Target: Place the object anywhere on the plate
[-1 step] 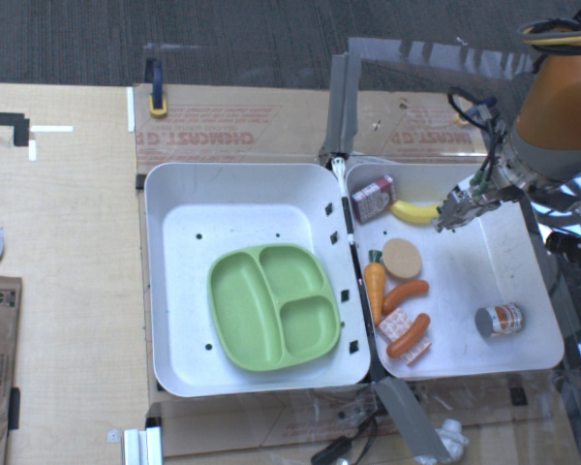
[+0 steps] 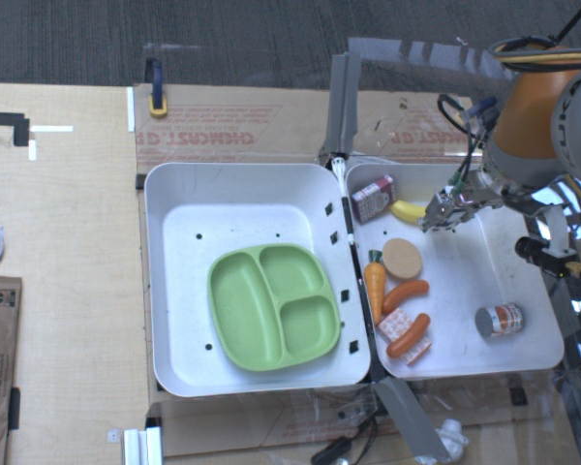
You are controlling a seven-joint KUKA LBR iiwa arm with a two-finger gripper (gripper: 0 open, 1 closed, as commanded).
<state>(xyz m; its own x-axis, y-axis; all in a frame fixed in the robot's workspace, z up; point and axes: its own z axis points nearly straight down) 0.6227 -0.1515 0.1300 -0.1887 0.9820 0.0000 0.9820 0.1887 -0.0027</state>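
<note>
I see the green three-compartment plate [image 2: 273,306] lying in the left bin [image 2: 169,260], with nothing on it. The right bin [image 2: 523,352] carries all the food items. The arm [image 2: 535,114] reaches in from the right, and its gripper [image 2: 443,213] hangs low over the upper part of the right bin. I cannot tell how the claw stands: its tips are small and cluttered with cables at this angle, and nothing is clearly seen between them.

The yellow banana [image 2: 407,211] lies just beside the claw, on its left, the near end almost touching the tips. Left of the banana, in the bin's upper left corner, a small dark red carton [image 2: 372,200] is tilted against the wall. Below the claw sits a round tan cookie-like disc [image 2: 402,259], and beside it the orange carrot [image 2: 375,289] lies along the left wall. Two sausages [image 2: 405,294] lie below the disc, the lower one resting on a white pack [image 2: 407,335]. A tin can [image 2: 500,320] lies on its side near the lower right, well apart from the claw.
</note>
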